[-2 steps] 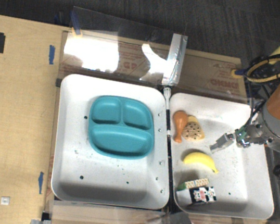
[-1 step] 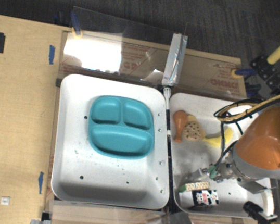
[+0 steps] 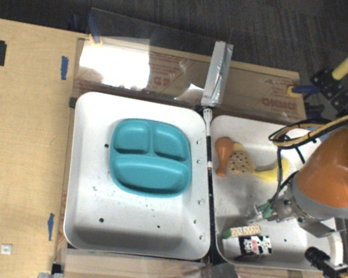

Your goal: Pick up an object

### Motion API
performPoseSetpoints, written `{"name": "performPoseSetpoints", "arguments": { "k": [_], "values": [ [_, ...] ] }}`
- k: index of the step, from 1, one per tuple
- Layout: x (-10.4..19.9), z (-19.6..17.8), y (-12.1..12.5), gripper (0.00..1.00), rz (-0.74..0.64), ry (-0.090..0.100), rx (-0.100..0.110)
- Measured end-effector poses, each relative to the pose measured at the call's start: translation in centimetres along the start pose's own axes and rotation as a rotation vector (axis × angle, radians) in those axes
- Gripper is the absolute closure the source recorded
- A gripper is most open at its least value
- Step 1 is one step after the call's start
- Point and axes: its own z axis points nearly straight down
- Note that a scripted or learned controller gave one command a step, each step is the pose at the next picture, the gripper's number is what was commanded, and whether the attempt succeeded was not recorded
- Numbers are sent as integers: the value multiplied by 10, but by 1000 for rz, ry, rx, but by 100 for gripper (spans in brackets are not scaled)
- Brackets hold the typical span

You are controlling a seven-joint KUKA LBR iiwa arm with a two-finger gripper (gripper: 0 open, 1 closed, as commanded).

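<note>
Left bin [image 3: 84, 212] holds a teal divided tray [image 3: 151, 158]; arm [image 3: 332, 173] sits over the right bin [image 3: 288, 241]. Gripper [image 3: 272, 211] low mid-bin, open or closed: cannot tell. Nearby: banana [image 3: 267, 173], orange toy [image 3: 224, 153] touching a tan cookie [image 3: 239, 162], small box [image 3: 248, 240] by the front wall.

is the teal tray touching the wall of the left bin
Apart. The camera view shows the teal tray lying in the middle of the left bin, with bare white floor between it and the walls on every side.
</note>
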Motion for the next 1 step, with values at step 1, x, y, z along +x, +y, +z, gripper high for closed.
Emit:
{"name": "performPoseSetpoints", "arguments": {
  "k": [1],
  "values": [
    [0,1,0,0,0,1,1]
  ]
}}
